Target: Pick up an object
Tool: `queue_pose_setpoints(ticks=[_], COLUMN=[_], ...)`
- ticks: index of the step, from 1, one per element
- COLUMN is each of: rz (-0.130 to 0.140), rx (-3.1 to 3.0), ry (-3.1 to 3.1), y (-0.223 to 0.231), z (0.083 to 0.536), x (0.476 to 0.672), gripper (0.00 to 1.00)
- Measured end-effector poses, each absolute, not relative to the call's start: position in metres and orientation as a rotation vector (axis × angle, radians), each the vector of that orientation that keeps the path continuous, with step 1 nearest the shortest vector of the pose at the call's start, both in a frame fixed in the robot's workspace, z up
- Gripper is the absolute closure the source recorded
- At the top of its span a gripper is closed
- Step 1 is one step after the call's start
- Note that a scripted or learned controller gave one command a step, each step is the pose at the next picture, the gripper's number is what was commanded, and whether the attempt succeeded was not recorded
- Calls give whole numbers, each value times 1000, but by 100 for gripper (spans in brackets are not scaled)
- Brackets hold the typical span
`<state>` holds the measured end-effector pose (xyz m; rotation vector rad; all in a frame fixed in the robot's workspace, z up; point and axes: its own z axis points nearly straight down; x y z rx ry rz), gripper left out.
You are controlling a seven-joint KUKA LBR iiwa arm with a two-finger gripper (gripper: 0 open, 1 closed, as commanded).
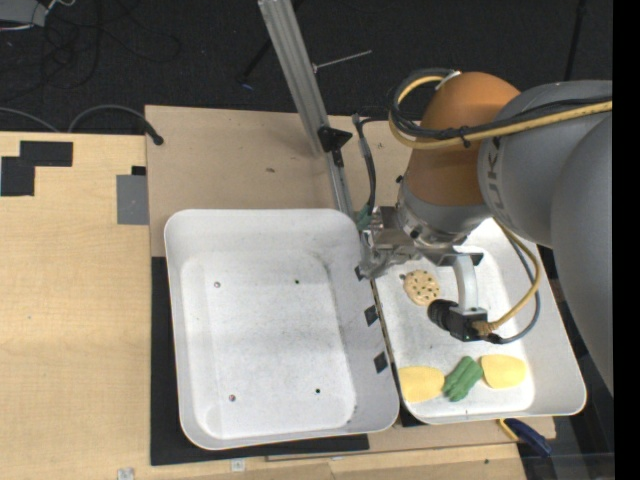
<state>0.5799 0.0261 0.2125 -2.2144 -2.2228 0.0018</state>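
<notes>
Bottom of the right bin (560, 393): three items in a row near the front wall, a yellow piece (421, 382), a green pickle-shaped toy (462, 377), and a second yellow piece (503, 371). Green toy's long axis runs diagonal, lower-left to upper-right; it sits between the two yellow ones, about touching both. Yellow pieces lie flat, long axis roughly left-right.

Cookie (421, 287) with dark chips sits further back in the same bin, near the left wall, well apart from the row.

Arm (560, 168) comes in from the right, orange band (460, 148) above the wrist, wrist pointed down over the back-left part of the right bin. Gripper (385, 253) hangs by the divider between bins, just beside the cookie. Finger state: cannot tell, nothing visibly between them.

Left bin (200, 268) sits alongside.
</notes>
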Motion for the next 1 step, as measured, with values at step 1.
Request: queue_pose_setpoints(ticks=[1], rz=[0], rx=[-2215], ry=[-2224], y=[70], z=[217], x=[602], gripper=[100])
